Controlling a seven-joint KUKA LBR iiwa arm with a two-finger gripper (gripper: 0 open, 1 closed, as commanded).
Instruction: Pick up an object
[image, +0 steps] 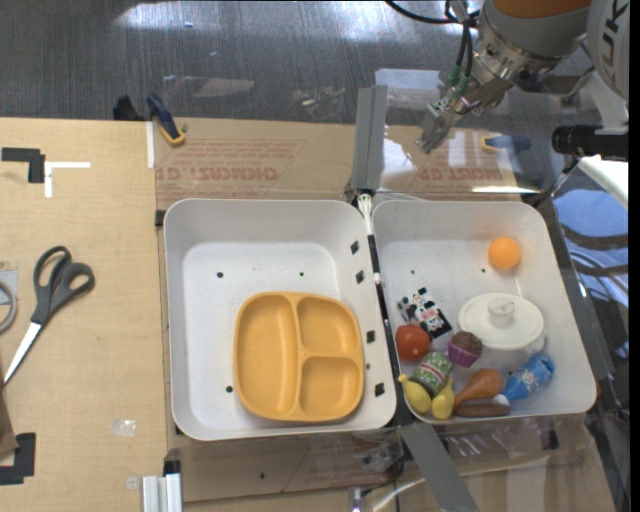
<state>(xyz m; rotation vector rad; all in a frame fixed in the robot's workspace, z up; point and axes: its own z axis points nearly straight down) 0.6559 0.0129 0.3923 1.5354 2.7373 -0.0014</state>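
My gripper (438, 128) hangs high above the bench, beyond the far rim of the right bin (560, 260), over the cardboard. Nothing shows in it. Well below it, the right bin holds an orange ball (505, 252), a white lidded pot (500, 320), a black-and-white cow toy (425, 311), a red tomato (412, 341), a purple cupcake (464, 348), a green egg (433, 371), a yellow banana (418, 394), a drumstick (481, 383) and a blue toy (529, 378). They crowd the bin's near half.
The left bin (200, 260) holds a yellow divided plate (299, 356). Scissors (48, 292) lie on the wooden bench at the left. A blue and yellow clip (165, 120) sits at the cardboard's far left corner. A grey bar (368, 140) rises behind the bins' joint.
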